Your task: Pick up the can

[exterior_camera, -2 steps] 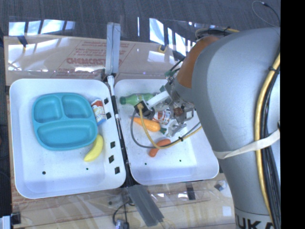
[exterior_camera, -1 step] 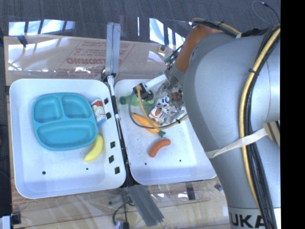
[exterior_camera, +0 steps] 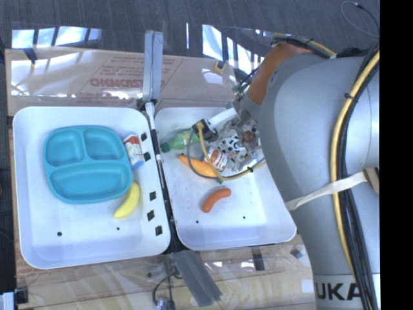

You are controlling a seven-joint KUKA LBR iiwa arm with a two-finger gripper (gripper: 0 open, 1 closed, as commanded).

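- Since it hogs the whole right side, start with the grey arm: it reaches in from the right, and its orange band sits over the far right corner of the right bin.
- Two white bins side by side: the left bin and the right bin, touching along the middle.
- A blue divided plate takes up the far half of the left bin.
- The gripper hangs low over the far part of the right bin, tangled up with cables. Honestly can't tell how far apart it's spread or whether it's got anything.
- A banana lies just beside the plate's near right corner.
- A carrot lies in the right bin, just left of the gripper.
- A sausage sits nearer the camera than the carrot, on its own.
- A green item lies by the right bin's left wall; too blurry to name.
- A black-and-white spotted thing sits right under the gripper.
- The can, red and white, is in the left bin, squeezed between the plate's right edge and the bin wall, well apart from the gripper.
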